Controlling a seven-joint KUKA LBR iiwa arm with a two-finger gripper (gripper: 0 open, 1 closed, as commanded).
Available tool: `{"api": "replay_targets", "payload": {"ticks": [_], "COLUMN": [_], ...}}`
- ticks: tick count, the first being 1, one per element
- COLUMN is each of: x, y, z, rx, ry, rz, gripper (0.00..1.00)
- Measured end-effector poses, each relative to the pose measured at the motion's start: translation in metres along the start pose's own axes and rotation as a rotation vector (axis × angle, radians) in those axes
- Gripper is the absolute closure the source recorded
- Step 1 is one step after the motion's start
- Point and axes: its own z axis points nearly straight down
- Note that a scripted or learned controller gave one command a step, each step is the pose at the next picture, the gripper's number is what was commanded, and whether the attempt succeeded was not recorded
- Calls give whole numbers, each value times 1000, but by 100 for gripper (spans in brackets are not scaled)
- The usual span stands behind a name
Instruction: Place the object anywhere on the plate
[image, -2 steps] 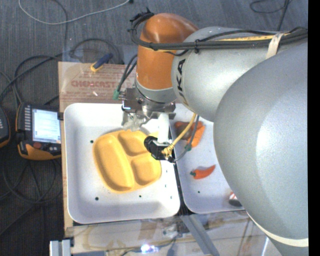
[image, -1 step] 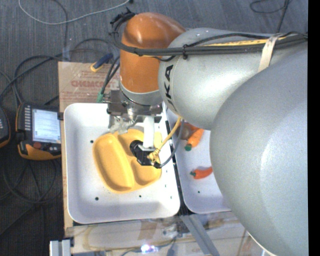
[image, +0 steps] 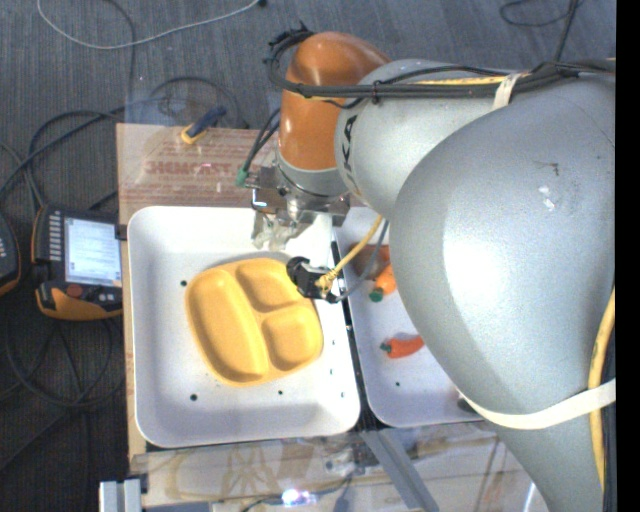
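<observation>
Gripper (image: 272, 228) above left bin (image: 160, 400); finger state unreadable. Yellow plate (image: 255, 320) just below it in that bin. Orange carrots (image: 405, 347) in right bin (image: 400, 400), beyond gripper's right.

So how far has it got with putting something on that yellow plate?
Not done yet, it seems. The yellow plate in the left bin shows nothing resting in its compartments. The gripper hangs just past the plate's far edge; I can't tell whether it carries anything. Two carrot-like pieces lie in the right bin. Getting an object onto the plate is what remains.
</observation>
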Motion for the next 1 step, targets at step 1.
{"api": "replay_targets", "payload": {"ticks": [1], "x": [-39], "y": [-71], "z": [4], "rx": [1], "ry": [2], "rz": [25], "gripper": [100]}}
